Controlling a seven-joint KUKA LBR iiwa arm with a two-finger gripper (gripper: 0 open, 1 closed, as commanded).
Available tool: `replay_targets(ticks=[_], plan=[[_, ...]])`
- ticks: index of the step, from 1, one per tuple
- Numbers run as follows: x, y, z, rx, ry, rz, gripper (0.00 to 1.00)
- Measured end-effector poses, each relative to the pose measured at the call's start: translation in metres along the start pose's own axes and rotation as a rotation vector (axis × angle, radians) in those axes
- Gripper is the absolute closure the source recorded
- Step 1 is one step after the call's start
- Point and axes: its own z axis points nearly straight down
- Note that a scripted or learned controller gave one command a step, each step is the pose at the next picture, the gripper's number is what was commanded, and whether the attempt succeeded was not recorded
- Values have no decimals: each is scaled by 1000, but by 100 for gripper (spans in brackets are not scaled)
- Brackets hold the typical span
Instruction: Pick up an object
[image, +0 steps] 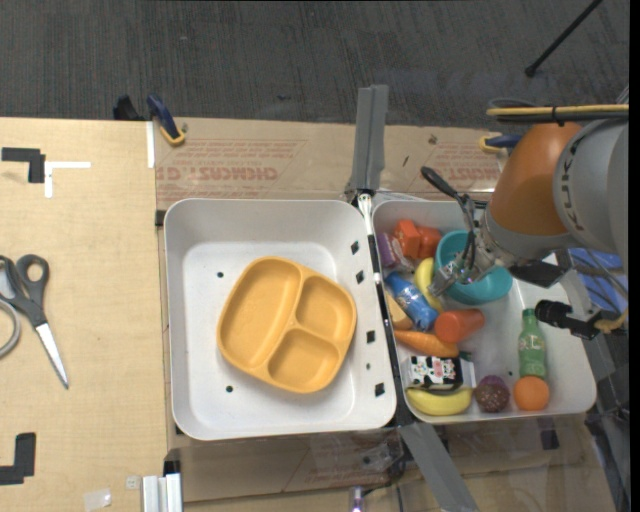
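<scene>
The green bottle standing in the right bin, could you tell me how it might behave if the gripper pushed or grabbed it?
The green bottle looks upright and narrow, so a sideways push would probably tip it. Its smooth round body might slip between fingers and could roll once down. The orange ball sits right beside its base and would likely roll away if bumped.

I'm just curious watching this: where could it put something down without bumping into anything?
Bare floor rings the yellow divided plate in the left bin. The right bin is crowded with toy food; a small gap lies between the green bottle and red pepper.
</scene>
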Motion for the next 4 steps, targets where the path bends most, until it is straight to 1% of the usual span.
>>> replay_targets(ticks=[1,2,3,4], plan=[[30,-88,2,5,6,87,0],[7,-13,5,7,8,136,0],[5,-10,5,8,10,168,0],[9,-11,5,8,8,191,0]])
